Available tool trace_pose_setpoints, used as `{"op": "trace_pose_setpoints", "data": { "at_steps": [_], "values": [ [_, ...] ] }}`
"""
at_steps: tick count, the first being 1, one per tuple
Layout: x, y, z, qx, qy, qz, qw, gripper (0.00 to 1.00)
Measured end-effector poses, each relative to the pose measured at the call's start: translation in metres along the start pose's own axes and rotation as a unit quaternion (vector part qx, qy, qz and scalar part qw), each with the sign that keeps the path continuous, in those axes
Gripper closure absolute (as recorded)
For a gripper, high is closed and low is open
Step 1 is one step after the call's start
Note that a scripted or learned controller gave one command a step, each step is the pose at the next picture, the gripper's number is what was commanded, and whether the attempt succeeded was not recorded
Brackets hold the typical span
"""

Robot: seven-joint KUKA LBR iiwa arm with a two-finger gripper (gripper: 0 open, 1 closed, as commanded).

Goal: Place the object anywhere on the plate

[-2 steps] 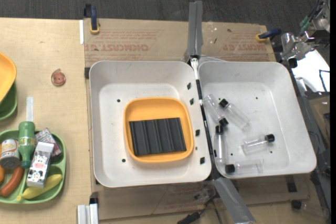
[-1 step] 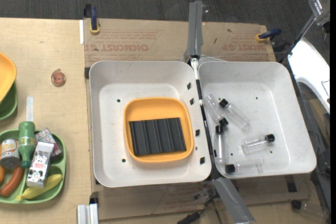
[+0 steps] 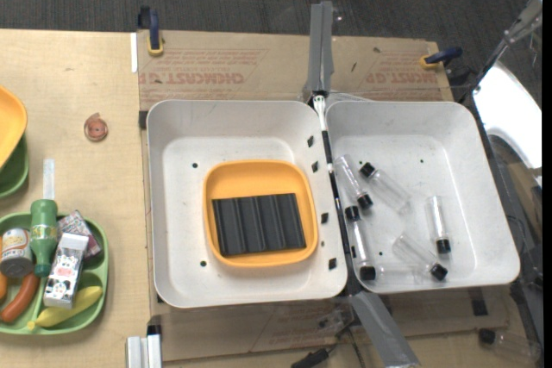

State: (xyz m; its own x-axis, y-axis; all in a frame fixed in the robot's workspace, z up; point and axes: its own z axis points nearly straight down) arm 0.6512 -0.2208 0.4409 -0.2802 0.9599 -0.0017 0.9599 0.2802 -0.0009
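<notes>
An orange square plate [image 3: 259,177] sits in the middle of the left white bin [image 3: 172,185]. A dark grey ridged block [image 3: 260,224] lies flat on the plate and covers most of its floor. In the right white bin [image 3: 466,151] lie several clear tubes with black caps, among them one [image 3: 380,182] near the middle, one [image 3: 437,225] toward the right and one [image 3: 419,258] near the front wall. Two more tubes [image 3: 352,190] lie along that bin's left wall.
A grey divider post [image 3: 321,47] rises behind the seam between the bins. On the wooden bench to the left stand a green tray of toy food [image 3: 52,271], an orange bowl [image 3: 9,129] and a small pink disc [image 3: 96,127]. Clamps [image 3: 152,30] hold the cardboard sheet.
</notes>
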Motion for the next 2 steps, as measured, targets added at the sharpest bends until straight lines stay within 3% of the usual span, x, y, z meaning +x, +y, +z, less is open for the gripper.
{"op": "trace_pose_setpoints", "data": {
  "at_steps": [1,2],
  "values": [
    [-0.003,0.008,0.076,-0.001,0.0,-0.204,0.9791,0.0],
    [-0.001,0.002,0.107,-0.001,0.0,-0.288,0.9575,0.0]
  ]
}}
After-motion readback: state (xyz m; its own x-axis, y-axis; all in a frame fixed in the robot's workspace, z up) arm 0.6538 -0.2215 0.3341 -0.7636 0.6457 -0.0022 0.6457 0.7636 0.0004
